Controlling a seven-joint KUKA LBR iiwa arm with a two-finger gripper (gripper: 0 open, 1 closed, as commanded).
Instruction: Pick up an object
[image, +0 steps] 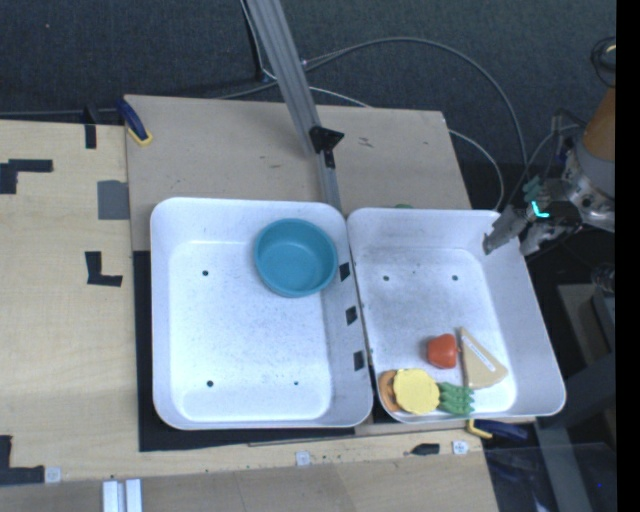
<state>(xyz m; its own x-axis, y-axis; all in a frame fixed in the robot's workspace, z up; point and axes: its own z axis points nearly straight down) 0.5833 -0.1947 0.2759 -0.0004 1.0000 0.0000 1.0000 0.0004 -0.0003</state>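
White right bin (520, 300) holds toys (440, 375), well apart from gripper (505, 233).

Both white bins (200, 395) look like smooth plastic finely speckled with dark flecks (the bench (60, 200) beneath shows pale, matt wood grain), while the blue bowl (294, 258) looks like matt, smooth plastic.

Blue bowl (295, 257), red ball (442, 351), yellow disc (415, 390), white speckled bins (240, 390).

Even, slightly soft overhead light
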